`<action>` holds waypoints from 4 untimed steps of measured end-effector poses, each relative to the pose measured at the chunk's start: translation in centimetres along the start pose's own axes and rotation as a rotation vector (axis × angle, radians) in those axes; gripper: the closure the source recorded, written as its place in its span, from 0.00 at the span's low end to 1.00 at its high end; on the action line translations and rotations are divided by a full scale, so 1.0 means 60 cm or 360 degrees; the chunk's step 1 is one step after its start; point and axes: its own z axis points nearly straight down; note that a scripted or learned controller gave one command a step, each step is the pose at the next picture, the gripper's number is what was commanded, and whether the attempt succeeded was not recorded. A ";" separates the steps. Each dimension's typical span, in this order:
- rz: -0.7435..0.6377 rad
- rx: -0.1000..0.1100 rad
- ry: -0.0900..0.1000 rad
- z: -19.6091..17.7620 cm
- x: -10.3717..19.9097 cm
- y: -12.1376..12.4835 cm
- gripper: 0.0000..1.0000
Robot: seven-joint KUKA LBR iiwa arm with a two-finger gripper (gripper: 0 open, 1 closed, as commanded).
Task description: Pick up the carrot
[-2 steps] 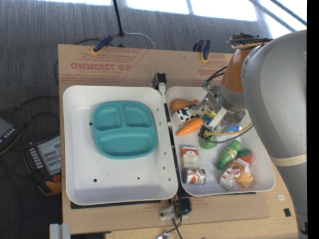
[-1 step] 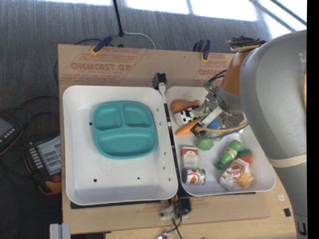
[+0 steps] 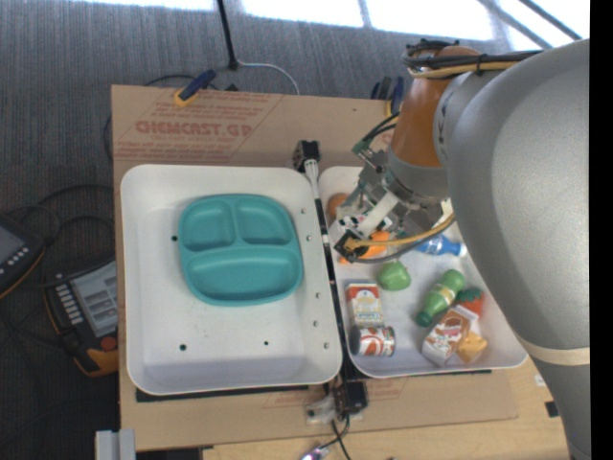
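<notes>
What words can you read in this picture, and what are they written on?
"CHEMCAST GP", in faded red letters, on the brown cardboard sheet under the bins.
Labels on the small carton, the can and the snack box in the right bin: too small and blurred to read.
Buttons on the grey device at the left: unreadable.

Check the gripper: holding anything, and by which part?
Cannot tell. The gripper is down over the carrot in the right bin, but its own body hides any hold.
</notes>
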 end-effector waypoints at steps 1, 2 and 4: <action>0.0285 0.0001 -0.0003 0.030 -0.121 0.081 0.00; 0.0239 -0.0021 0.0013 0.128 -0.108 0.093 0.00; -0.0073 -0.0075 0.0027 0.142 -0.132 0.102 0.00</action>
